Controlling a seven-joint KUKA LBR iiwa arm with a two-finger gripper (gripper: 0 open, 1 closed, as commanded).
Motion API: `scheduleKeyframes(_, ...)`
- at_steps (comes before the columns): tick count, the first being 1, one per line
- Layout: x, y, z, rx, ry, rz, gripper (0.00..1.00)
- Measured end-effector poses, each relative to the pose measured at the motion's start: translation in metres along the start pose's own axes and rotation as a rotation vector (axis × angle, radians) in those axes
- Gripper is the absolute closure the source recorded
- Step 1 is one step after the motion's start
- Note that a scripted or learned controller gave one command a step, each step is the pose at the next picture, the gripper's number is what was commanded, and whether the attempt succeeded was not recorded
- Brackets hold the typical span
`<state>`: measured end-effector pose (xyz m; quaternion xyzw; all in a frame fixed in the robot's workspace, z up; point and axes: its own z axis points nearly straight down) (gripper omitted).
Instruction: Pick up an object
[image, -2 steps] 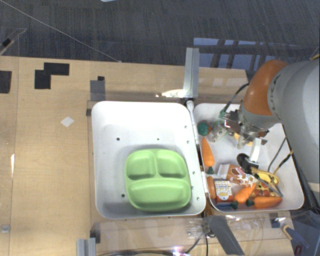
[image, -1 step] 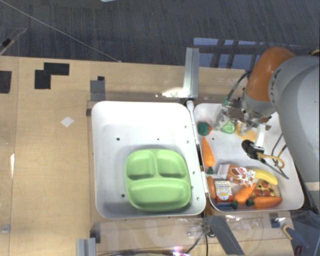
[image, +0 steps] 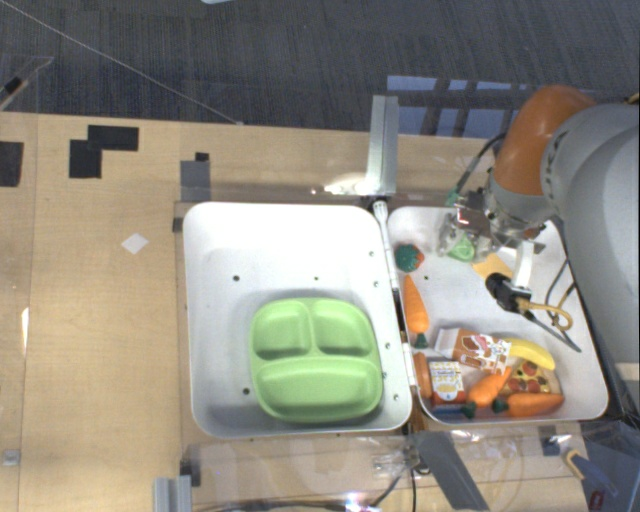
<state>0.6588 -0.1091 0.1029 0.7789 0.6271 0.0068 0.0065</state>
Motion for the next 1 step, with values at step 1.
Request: scheduleKeyframes(1,0.0597,0.0004,-0.0845,0.012,0.0,-0.124,1.0)
